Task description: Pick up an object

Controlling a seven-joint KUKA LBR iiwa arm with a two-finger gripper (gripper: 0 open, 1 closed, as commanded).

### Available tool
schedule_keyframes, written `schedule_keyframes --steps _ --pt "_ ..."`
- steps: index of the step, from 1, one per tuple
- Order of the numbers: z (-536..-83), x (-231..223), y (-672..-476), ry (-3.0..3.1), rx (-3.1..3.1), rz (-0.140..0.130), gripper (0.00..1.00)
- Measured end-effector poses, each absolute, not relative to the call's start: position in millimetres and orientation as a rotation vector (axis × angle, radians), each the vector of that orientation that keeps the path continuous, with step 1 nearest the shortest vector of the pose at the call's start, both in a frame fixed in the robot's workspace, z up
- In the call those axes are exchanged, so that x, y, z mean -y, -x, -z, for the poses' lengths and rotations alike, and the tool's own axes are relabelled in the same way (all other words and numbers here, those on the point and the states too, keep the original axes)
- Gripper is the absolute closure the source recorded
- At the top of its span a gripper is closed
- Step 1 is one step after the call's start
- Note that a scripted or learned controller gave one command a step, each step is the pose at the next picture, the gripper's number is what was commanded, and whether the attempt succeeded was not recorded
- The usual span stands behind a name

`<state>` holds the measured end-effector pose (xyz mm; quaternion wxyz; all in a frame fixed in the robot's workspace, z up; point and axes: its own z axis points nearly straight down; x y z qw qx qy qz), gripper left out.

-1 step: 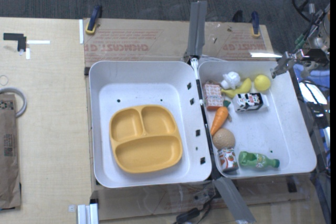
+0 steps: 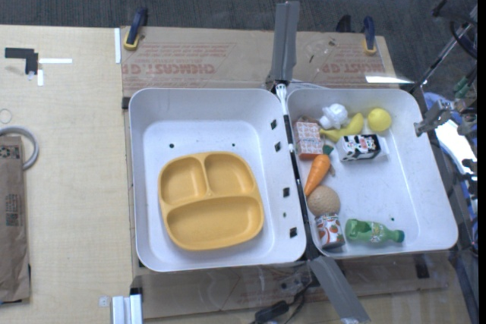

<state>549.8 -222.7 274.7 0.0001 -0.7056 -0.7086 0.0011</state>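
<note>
You had the gripper at the right rim of the right bin, above its far right corner. At that edge you could not tell whether it was spread or pressed together, and nothing showed in it.

The pickable things crowded the right bin's left side. Along the far wall sat a small white item, a banana and a lemon, with a black-and-white carton just in front of them. Against the left wall, far to near, you had a small box, a carrot, a tan ball and a can. A green bottle lay along the near wall beside the can.

The right half of that bin's floor was bare, giving you open room from the right rim. In the left bin, a yellow divided plate sat toward the near wall.
</note>
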Motion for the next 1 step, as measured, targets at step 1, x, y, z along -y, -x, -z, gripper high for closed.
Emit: schedule_keyframes --steps 1 --pt "-387.0 222.5 -524.0 2.231 2.213 -0.004 0.0"
